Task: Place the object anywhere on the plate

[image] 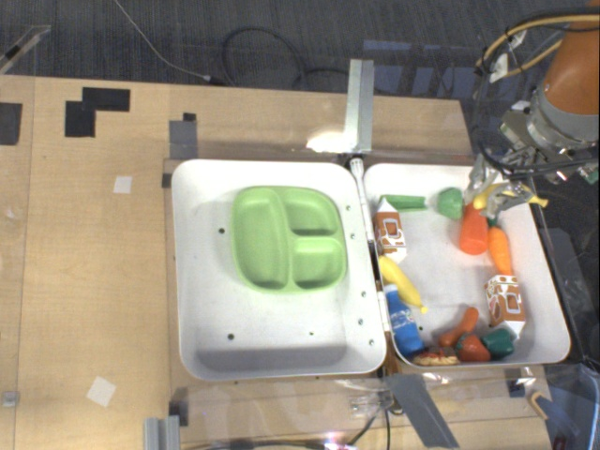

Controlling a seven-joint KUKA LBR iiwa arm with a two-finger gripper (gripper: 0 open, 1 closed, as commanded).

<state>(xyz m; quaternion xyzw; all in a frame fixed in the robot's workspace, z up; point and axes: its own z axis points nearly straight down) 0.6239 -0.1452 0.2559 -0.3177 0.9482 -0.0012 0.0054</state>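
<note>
The left bin (pixel 216 336) holds a green plate (pixel 286 237) with three compartments. In the right bin (pixel 548 331) the arm (pixel 572 87) reaches over the far right corner, its gripper (pixel 489 195) low over the toys. Directly under the fingertips stands an orange cup-like object (pixel 473 232), seemingly touching them; whether the gripper is clenched on it cannot be made out. A carrot (pixel 500 248) lies just beside it.
</note>
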